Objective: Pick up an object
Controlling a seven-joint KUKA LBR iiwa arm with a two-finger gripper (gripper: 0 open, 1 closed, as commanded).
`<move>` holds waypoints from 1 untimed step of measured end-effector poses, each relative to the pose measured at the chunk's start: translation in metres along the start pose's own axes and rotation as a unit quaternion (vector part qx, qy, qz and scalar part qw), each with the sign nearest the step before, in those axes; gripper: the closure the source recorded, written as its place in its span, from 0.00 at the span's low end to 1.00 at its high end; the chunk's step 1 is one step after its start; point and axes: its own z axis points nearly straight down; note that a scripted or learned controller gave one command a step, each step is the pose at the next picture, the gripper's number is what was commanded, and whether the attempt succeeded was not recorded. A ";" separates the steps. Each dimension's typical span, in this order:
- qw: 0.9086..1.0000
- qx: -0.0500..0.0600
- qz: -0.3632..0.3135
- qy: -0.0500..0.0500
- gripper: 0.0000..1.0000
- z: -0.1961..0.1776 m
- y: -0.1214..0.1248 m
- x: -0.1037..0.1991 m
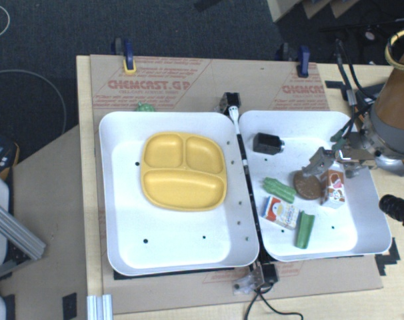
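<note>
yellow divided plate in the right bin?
No, the yellow divided plate lies in the left bin; the right bin holds the small items.

Robot lab – board [189, 79] clamped [128, 55] to bench, loose cables [29, 85], aluminium framing [15, 235].

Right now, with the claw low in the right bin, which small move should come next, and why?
Probably a short descent onto the brown round object. The claw hangs at that object's upper edge, with nothing seen between its fingers. The small carton lies close on the right and the green piece on the left, so a straight drop seems safer than a sideways sweep.
</note>
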 end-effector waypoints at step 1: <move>1.000 -0.002 0.000 0.000 1.00 -0.011 0.001 0.000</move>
